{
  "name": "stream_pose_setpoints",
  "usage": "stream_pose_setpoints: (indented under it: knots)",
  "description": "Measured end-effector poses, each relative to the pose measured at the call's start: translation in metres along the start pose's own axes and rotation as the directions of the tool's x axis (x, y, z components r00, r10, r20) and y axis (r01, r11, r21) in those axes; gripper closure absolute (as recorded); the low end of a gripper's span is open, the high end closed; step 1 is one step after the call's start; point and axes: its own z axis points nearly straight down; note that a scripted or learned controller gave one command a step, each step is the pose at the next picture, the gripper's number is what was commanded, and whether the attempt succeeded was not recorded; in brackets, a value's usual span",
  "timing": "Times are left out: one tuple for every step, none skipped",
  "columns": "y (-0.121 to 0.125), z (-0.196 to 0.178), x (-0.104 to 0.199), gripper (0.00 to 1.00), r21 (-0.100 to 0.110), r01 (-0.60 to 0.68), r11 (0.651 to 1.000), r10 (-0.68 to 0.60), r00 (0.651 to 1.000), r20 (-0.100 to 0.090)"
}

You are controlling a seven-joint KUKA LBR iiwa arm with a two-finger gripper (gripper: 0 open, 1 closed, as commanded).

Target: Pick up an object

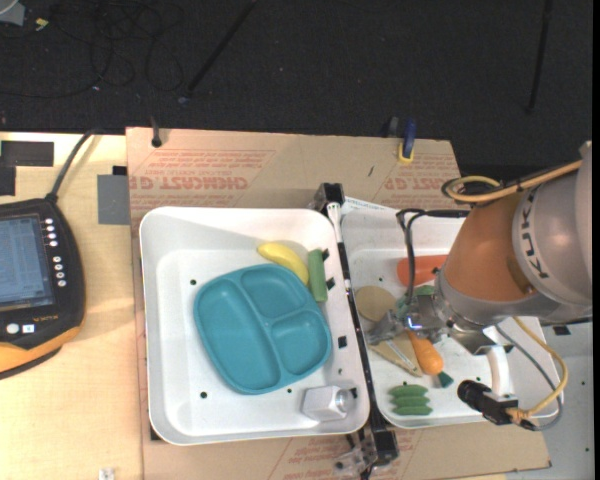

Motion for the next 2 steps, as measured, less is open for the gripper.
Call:
stream_pose_setpoints:
  knots:
    - [0.000, -0.013, -0.006, 1.00, -0.002, -0.012, 1.000, 0.012, 1.000, 0.003]
    - [0.031, -0.103, 0.059, 1.00, -0.003, 0.003, 1.000, -0.003, 1.000, -0.002]
